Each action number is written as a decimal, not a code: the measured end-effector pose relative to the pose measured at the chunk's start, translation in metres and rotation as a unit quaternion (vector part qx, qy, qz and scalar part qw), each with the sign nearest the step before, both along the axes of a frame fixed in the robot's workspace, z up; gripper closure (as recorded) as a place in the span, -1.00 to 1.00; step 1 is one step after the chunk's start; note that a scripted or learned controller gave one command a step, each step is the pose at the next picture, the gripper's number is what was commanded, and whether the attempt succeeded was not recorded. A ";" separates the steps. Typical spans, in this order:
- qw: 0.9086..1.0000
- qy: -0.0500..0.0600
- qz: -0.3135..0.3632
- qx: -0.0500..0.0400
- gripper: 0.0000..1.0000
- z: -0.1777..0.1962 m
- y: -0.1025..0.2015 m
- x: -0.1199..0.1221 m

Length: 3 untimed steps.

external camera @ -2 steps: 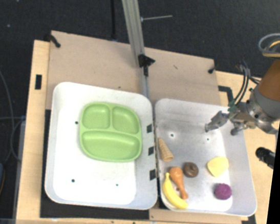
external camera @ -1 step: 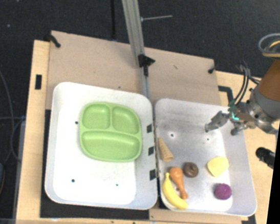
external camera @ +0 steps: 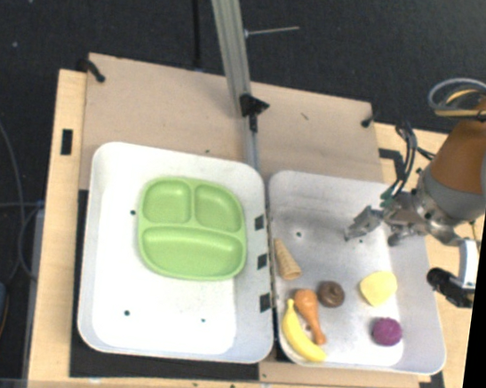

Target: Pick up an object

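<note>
Your end effector (external camera: 380, 224) hangs open and empty over the right bin (external camera: 314, 199), the lemon (external camera: 378, 287) at its six o'clock, nothing picked yet.

Scene is evenly and brightly lit from overhead. The white bins (external camera: 172, 250) are nearly blown out, fine surface detail lost. Shadows are soft and short, tucked under the toys. Overall focus is slightly soft, with low resolution and grain visible on the dark floor (external camera: 36, 7).
</note>
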State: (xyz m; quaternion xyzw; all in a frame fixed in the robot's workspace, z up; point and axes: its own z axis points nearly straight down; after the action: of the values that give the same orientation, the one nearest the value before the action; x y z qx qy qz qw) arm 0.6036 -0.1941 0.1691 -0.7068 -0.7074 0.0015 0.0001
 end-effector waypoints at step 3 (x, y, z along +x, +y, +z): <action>1.000 -0.003 -0.003 -0.001 1.00 -0.056 -0.006 0.000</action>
State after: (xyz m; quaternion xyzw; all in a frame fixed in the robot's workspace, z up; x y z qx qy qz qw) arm 0.6038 -0.1998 0.1132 -0.7088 -0.7054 -0.0001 -0.0024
